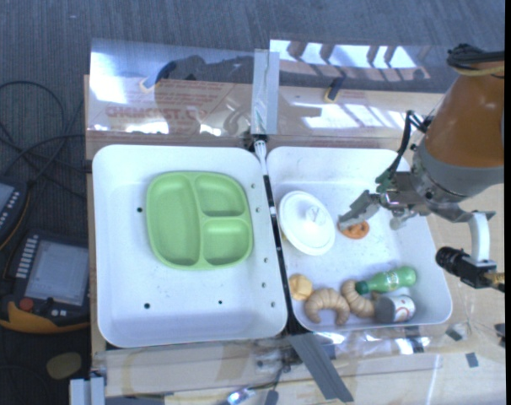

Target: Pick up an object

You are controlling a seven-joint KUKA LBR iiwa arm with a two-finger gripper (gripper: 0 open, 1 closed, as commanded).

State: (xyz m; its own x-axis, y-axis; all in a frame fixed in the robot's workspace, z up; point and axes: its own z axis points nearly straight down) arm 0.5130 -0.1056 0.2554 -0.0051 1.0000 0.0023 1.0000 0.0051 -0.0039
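My gripper (pixel 376 216) hangs over the right bin (pixel 424 251), with its fingers spread apart and nothing between them. A small orange round object (pixel 355 230) lies on the bin floor just under the left fingertip (pixel 353 218). Left of it sits a white round lid (pixel 307 222). Along the bin's front edge lie a green bottle (pixel 387 280), two tan croissant-shaped pieces (pixel 326 305), a small grey and red can (pixel 395 309) and a little yellow piece (pixel 300 287).
The left bin (pixel 121 302) holds a green divided plate (pixel 199 218). The arm's orange and grey body (pixel 466 142) looms over the right bin's far right side. Cables and a pendant (pixel 45 277) lie on the floor to the left.
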